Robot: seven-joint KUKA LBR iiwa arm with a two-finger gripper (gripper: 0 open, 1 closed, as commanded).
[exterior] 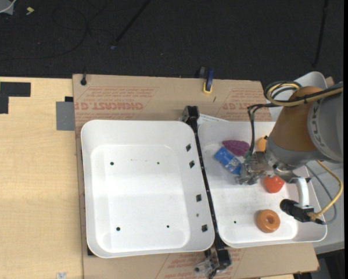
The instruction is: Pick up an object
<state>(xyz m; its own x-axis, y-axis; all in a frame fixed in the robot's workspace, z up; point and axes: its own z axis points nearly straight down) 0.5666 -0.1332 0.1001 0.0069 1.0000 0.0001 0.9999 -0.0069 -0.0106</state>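
We see the gripper (249, 175) low in the right bin (243, 234), beside a blue object (225, 157) and purple object (237, 146); its opening we cannot tell. A red ball (273, 184) and orange ring (268, 220) lie near.

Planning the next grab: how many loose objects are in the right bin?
4: a purple one at the back, a blue one beside it, a red one by the pincer, an orange ring in front. The arm may hide more.

Bright, even overhead light; slightly soft focus
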